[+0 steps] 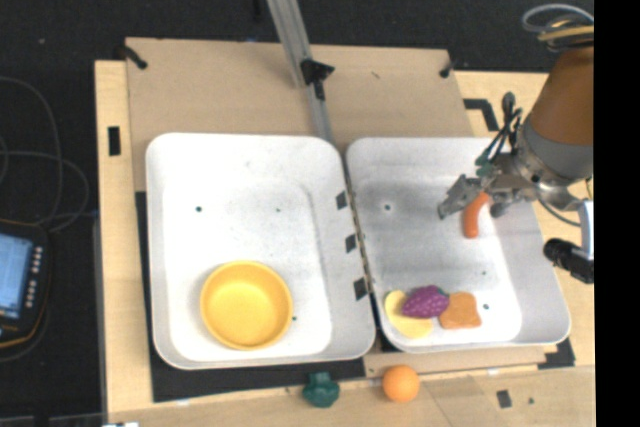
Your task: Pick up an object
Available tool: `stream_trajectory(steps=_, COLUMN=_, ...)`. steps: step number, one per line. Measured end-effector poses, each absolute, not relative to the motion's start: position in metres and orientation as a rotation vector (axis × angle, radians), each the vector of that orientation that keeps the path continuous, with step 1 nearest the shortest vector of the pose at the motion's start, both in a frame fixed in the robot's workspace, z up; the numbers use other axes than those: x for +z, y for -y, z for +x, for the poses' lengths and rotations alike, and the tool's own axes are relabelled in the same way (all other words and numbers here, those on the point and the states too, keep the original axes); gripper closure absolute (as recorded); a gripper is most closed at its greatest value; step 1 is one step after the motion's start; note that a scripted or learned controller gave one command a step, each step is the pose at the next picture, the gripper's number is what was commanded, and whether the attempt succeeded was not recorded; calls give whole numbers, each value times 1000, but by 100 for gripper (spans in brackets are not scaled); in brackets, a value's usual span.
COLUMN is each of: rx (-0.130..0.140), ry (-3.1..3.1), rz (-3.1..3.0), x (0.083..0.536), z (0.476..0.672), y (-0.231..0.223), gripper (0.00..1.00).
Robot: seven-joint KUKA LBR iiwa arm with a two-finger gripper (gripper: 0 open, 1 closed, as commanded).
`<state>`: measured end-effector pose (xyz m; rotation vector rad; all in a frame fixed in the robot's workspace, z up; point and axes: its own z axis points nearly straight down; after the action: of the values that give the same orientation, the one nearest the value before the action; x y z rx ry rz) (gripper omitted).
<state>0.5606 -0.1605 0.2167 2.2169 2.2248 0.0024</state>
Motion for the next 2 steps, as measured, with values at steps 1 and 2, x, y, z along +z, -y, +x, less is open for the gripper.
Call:
stream_trajectory(steps=1, rx=3, ry=-2224, rz=2218, x=217, z=561, y=160, gripper=0)
stream_trajectory(steps=2, rx=-5, ry=-2221, rz=2222, x=175, z=561, y=161, gripper=0)
